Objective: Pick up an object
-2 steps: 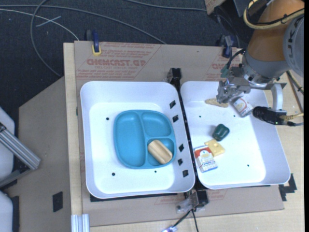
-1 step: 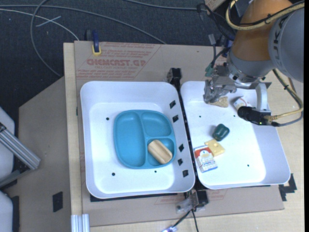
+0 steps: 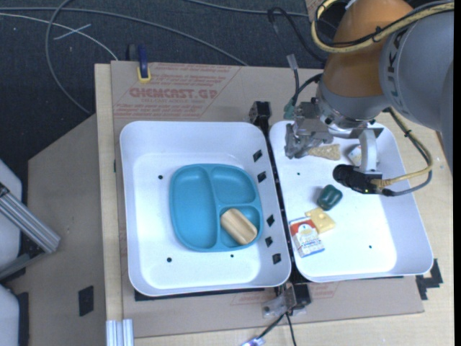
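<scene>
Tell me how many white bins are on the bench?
2. The left bin holds a blue plate with a tan roll on it. The right bin sits beside it, with small items under the arm.

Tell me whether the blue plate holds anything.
Not empty: the blue plate holds a tan roll in its lower right compartment.

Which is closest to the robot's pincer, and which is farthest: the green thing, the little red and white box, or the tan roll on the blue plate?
Measured from the pincer at the top of the right bin:
1. Green thing, just below it in the right bin.
2. Red and white box, lower in the same bin, near the front.
3. Tan roll, across in the left bin on the blue plate.
</scene>
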Robot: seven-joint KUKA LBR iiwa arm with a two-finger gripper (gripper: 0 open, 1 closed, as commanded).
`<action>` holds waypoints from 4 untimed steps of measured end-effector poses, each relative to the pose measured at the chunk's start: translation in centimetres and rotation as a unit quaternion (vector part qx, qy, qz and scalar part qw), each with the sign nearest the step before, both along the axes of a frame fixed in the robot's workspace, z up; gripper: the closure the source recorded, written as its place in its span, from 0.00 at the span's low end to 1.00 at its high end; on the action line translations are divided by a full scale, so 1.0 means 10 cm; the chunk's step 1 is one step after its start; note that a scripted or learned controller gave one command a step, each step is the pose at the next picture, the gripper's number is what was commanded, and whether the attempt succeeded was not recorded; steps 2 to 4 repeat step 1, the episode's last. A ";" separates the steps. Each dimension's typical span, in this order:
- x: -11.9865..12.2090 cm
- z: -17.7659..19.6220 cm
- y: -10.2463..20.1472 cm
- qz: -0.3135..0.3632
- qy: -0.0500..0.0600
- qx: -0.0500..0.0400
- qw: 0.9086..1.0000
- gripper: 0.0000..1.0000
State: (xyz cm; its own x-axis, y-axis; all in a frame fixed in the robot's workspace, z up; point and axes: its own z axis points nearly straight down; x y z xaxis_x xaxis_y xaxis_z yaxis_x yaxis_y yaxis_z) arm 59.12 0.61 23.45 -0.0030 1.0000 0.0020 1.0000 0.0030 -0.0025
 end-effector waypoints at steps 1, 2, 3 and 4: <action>-0.21 0.00 0.52 0.001 0.000 0.000 1.000 1.00; -0.21 0.00 0.52 0.001 0.000 0.000 1.000 1.00; -0.21 0.00 0.52 0.001 0.000 0.000 1.000 1.00; -0.21 0.00 0.52 0.001 0.000 0.000 1.000 1.00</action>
